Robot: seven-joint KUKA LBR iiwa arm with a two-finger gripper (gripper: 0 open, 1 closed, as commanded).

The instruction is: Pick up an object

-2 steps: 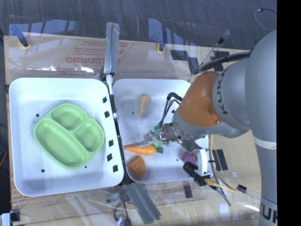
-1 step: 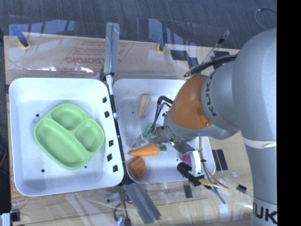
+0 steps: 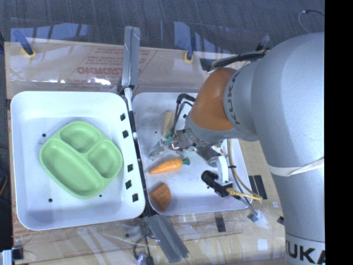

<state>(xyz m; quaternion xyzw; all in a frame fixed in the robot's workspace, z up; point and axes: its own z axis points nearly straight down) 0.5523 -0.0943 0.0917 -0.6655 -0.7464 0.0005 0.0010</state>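
While the grey KUKA arm with its orange band (image 3: 218, 101) reached low into the right-hand shallow white bin (image 3: 144, 115), the step in hand looked to be the descent toward a grasp, nothing yet lifted. Its two-finger gripper (image 3: 172, 144) hung just above the bin floor, close over the stalk end of the orange plastic carrot (image 3: 165, 167); whether the jaws stood open or closed could not be told, since the wrist hid them. Judging from that, the next move called for settling squarely over one object, closing, and then a straight rise.

The left-hand shallow white bin (image 3: 33, 203) held a pale green plastic plate with three compartments (image 3: 81, 158), lying near its middle, each compartment bare.

The right-hand bin held the smaller things: the carrot lying roughly crosswise near the middle, a brown rounded bread-like piece (image 3: 160, 196) at the near left corner, and a slim tan stick-shaped object (image 3: 166, 123) toward the far side, partly behind the gripper.
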